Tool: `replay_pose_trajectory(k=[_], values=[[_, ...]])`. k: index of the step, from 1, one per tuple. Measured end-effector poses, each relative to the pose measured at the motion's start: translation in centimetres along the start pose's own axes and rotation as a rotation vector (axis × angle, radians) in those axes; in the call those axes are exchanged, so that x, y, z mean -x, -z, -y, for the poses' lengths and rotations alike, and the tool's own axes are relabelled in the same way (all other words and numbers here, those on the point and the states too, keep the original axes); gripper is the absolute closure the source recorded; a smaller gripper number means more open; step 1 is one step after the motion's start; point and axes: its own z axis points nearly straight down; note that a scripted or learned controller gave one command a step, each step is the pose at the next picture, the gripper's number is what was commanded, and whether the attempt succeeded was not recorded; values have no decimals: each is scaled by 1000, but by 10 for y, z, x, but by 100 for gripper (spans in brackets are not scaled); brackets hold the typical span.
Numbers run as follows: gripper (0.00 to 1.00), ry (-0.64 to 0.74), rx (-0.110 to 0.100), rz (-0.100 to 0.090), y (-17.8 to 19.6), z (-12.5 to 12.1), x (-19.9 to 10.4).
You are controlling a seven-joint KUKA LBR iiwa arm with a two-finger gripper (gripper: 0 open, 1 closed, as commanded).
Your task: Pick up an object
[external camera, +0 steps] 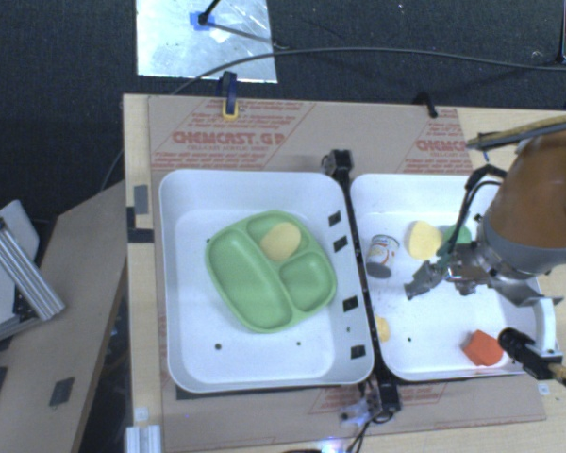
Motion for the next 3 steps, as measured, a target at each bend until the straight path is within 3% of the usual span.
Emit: replay_pose_trajectory(k=[1,3], values=[[0,2,14,2,6,-3,0],[0,1,9,0,-78,-1,0]])
